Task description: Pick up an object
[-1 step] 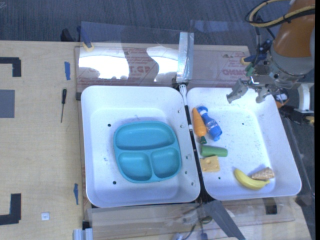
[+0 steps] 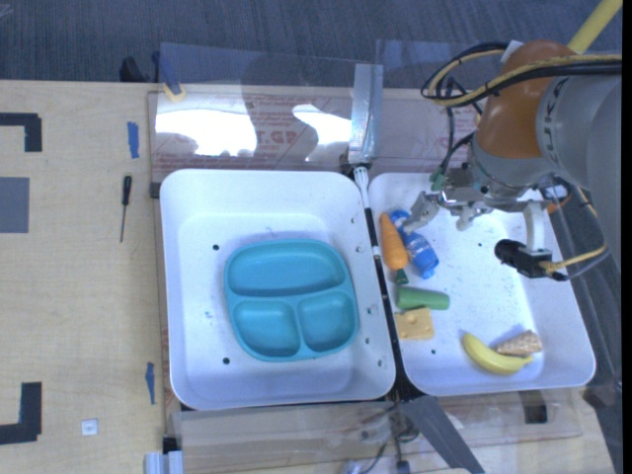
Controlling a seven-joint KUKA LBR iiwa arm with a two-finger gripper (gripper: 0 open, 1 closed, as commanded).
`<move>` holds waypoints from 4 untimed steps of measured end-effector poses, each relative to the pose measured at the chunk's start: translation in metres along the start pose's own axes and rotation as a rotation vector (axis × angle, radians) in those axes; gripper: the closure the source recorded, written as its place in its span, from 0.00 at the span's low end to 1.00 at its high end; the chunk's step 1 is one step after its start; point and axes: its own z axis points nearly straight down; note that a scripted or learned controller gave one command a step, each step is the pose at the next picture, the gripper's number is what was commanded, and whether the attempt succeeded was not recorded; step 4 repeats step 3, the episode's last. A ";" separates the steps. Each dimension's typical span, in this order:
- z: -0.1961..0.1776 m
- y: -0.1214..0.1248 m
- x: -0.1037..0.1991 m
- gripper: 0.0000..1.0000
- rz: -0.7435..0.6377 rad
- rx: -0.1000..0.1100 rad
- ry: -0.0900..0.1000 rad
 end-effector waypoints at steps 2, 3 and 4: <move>0.025 0.000 -0.003 1.00 -0.118 -0.024 -0.007; -0.065 0.011 0.073 1.00 -0.050 -0.025 -0.002; -0.065 0.011 0.073 1.00 -0.050 -0.025 -0.002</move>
